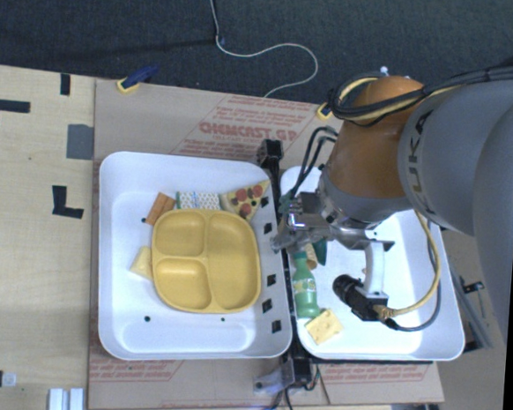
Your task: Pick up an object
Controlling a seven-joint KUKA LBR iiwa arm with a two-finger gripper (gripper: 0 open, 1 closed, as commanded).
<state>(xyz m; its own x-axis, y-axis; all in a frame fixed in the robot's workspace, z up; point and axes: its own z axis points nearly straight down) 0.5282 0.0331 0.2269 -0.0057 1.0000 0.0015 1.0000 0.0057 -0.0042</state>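
1. This is a robot lab or test cell, not a home or a shop.
2. A heavy grey industrial arm with an orange band reaches in over the bench.
3. Two shallow white bins sit side by side on a sheet of printed cardboard, a made-up work area.
4. Black angular marks are stuck on the bare bench top, like placement or calibration marks.
5. A loose white cable lies across dark carpet behind the bench, and exposed cables hang at the arm's wrist.
6. The bins hold toy-like items, among them a yellow divided plate and a green bottle.
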